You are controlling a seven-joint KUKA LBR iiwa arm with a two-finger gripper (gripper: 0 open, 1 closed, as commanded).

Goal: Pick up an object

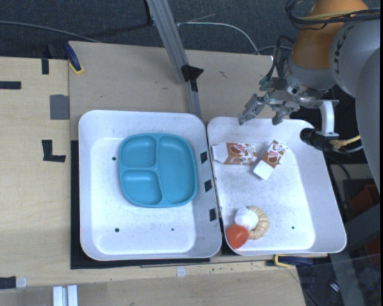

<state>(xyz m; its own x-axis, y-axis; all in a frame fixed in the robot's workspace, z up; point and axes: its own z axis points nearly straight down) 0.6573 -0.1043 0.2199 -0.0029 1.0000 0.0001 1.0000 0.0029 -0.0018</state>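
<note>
From my seat the dark metal two-finger pincer (263, 111) hangs over the far rim of the right shallow white plastic bin (319, 190), at about twelve o'clock on that bin, its two fingers spread apart with bare air between them, so I read it as open and holding nothing. I judge the task barely started: no object has been lifted, and the descent, the closing and the lift are all left to do. Nearest the pincer, toward six o'clock from it, lies a flat white carton with a red and brown printed face (234, 153), boxy and smooth, resting on the bin floor close to the bin's left wall. Just beside it, toward three o'clock, sits a smaller white and red printed carton (271, 159), tilted on a diagonal, with sharp cardboard-like edges. Farther out, near the bin's six o'clock rim, I see a tan ring-shaped pastry toy with a white topping (254, 220), rounded and matt, touching a glossy red round ball-like piece (237, 236). Any of these could be the object to pick. At nine o'clock from all this, the left shallow white plastic bin (102, 234) carries a turquoise plastic divided plate with three compartments (157, 170), smooth and rounded at its corners. Both bins sit on the pale wooden bench (25, 190).
</note>
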